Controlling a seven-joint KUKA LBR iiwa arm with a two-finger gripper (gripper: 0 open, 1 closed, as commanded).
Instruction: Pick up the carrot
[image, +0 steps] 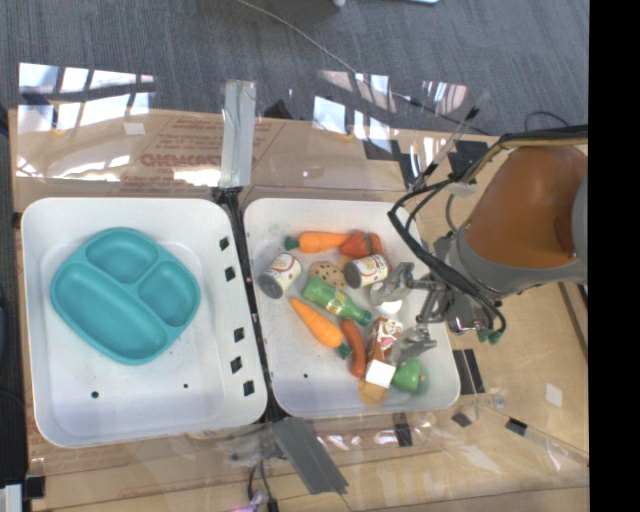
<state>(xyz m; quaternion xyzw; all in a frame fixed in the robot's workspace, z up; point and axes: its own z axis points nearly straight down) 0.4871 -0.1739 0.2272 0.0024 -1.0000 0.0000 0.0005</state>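
Two carrots lying in the right bin (262, 300). Lower carrot (317, 322) near the bin's middle, left of the gripper (412, 318) and apart from it, with a green bottle (336, 301) and a small labelled bottle (385, 332) between them. Long axis on a diagonal, from upper left to lower right; which end is the tip cannot be told. Upper carrot (322, 241) by the far wall, up and left of the gripper, well apart from it; long axis nearly level across the view, a green tuft at its left end, its right end touching a red, strawberry-like piece (360, 244).

Gripper low over the right side of that bin, amid the clutter; metal fingers seen as a blur against the objects, so open or shut cannot be told. Nothing plainly seen between them.

Two small cans, one (281, 270) at the left, one (368, 269) beside the gripper, both with red and white labels, writing too small to read. Red print on the cardboard (190, 150) behind the bins, faint under glare, not legible.

Teal divided plate (125, 292) in the left bin (60, 400), well apart from both carrots.
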